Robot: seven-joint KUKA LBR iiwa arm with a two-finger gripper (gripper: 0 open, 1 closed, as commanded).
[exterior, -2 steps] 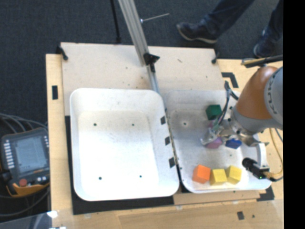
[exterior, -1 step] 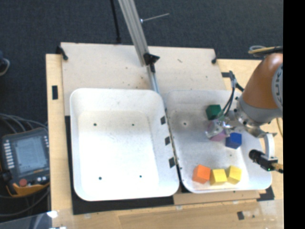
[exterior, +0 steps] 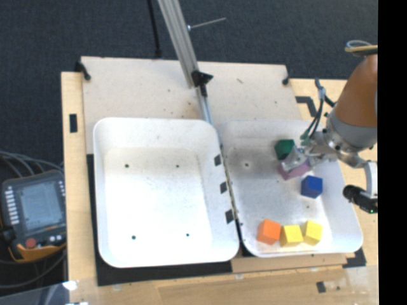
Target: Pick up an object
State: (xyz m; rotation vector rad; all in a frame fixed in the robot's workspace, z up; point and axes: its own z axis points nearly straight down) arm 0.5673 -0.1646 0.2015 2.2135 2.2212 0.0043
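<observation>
The right bin (exterior: 254, 189) holds several small blocks. A green block (exterior: 284, 148) lies toward its back, with a purple block (exterior: 294, 169) just in front of it. A blue cube (exterior: 311, 187) sits a little nearer the front right. Along the front wall stand an orange cube (exterior: 269, 231) and two yellow cubes (exterior: 292, 235) (exterior: 313, 232) in a row. My gripper (exterior: 304, 155) comes in from the right and hangs low over the purple block, right beside the green one. Its fingertips blend into the purple block.
The left bin (exterior: 159, 189) lies alongside, across a central divider with black clips (exterior: 224, 186). A slanted metal rail (exterior: 181, 37) rises from the back of the bench. A teach pendant (exterior: 35, 208) sits off the bench at left.
</observation>
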